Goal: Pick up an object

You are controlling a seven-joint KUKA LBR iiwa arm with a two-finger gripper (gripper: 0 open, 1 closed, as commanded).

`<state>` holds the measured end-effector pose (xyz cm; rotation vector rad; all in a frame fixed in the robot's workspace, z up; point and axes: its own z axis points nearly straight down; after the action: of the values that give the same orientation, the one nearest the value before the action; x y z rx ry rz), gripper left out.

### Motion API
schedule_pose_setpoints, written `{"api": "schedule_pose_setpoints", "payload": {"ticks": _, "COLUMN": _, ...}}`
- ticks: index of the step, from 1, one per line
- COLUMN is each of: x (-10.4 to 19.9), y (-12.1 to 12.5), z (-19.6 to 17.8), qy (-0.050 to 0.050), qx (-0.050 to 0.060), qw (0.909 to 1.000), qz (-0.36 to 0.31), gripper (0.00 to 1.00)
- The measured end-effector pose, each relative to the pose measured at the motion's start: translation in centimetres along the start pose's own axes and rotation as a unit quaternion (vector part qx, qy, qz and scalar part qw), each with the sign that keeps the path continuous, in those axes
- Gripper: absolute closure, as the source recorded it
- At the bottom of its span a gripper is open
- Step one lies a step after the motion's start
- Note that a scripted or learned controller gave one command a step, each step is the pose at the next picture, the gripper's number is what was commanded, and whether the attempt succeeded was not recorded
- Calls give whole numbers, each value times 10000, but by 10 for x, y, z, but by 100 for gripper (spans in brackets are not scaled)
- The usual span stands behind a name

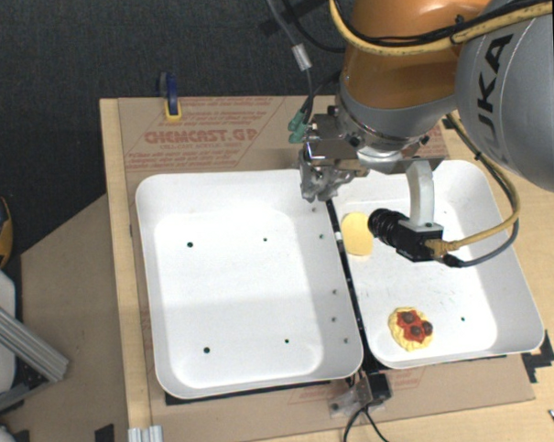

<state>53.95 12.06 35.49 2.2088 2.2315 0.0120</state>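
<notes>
The gripper (318, 188) hangs over the seam where the two white bins meet, at their far end, with the grey and orange arm (407, 54) bulking above and behind it; whether it is open or closed cannot be told from this angle, and no object can be seen in its grasp. Closest to it is a pale yellow round lump (356, 234), just beside the gripper on the nearer, right-hand side, lying in the right bin (480, 252) close to the wall it shares with the left bin (160, 266). Further from the gripper in the same direction, well apart from the lump, a small yellow disc with red and dark toppings, like a toy pizza (411, 329), lies flat near the right bin's near edge. The shared bin walls run directly under the gripper. Far off to the gripper's left, a blue and yellow clamp (170, 95) grips the far edge of the brown board (209, 136) on the bench.
</notes>
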Motion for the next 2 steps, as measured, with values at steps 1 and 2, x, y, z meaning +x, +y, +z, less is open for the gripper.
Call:
{"api": "schedule_pose_setpoints", "payload": {"ticks": 1, "x": 61, "y": -10, "z": -26, "qy": -9, "qx": 8, "qw": 10000, "qz": 20, "gripper": 100}}
{"api": "schedule_pose_setpoints", "payload": {"ticks": 2, "x": 107, "y": -24, "z": 60, "qy": -32, "qx": 88, "qw": 10000, "qz": 24, "gripper": 100}}
